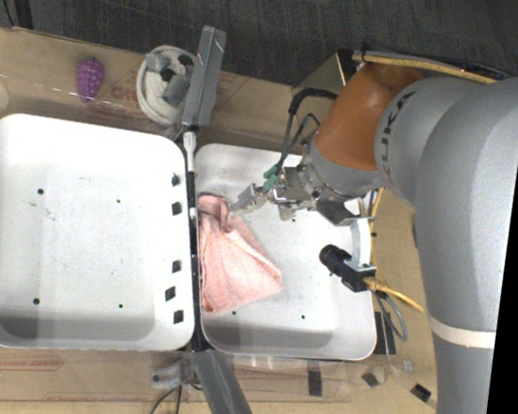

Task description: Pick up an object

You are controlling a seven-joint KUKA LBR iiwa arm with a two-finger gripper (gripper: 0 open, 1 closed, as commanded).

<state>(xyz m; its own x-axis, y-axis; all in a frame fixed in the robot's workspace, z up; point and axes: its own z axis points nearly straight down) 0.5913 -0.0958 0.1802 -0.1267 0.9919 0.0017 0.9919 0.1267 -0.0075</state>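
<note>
A: The pink cloth (233,259) lies crumpled at the left of the right bin (318,337), centre frame. Soft, light, floppy.

B: Pinch its raised upper fold. The gripper (253,198) hovers just above; its jaws' opening I cannot tell.

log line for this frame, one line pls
arm: over right bin | tool: by pink cloth top corner | grasp: unconfirmed | left bin: untouched
</note>
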